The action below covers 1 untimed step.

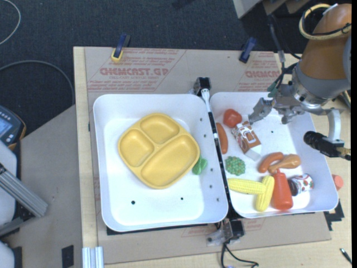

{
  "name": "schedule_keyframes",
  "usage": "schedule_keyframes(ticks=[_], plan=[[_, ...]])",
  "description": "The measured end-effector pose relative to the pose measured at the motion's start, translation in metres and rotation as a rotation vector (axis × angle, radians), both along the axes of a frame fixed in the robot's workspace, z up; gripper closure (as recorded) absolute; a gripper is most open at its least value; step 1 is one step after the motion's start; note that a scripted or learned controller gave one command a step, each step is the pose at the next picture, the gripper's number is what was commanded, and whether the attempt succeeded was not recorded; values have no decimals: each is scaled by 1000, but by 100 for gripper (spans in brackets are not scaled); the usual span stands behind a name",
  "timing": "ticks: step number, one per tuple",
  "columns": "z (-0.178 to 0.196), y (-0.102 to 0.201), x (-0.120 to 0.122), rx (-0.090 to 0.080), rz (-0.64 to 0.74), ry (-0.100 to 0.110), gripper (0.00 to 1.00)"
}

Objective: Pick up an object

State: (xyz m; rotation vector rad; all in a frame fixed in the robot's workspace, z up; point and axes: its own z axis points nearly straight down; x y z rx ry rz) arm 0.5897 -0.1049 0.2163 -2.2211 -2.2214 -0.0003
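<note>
We note gripper [257, 112] over right bin [322, 201], upper half. Whether tool is spread or pressed together — we cannot tell. Nearest candidate: small carton [246, 138], lying just below gripper and slightly left, long axis running upper-left to lower-right. Tomato [232, 117] sits left of gripper, near. We judge descent onto carton shortest.

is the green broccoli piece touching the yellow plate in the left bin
Touching: the camera view shows the green piece pressed against the yellow plate rim, no gap.
</note>
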Motion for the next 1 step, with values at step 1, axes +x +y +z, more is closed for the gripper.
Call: schedule_keyframes(ticks=[1], plan=[[-14, -28, -76, 2, -6, 8, 0]])
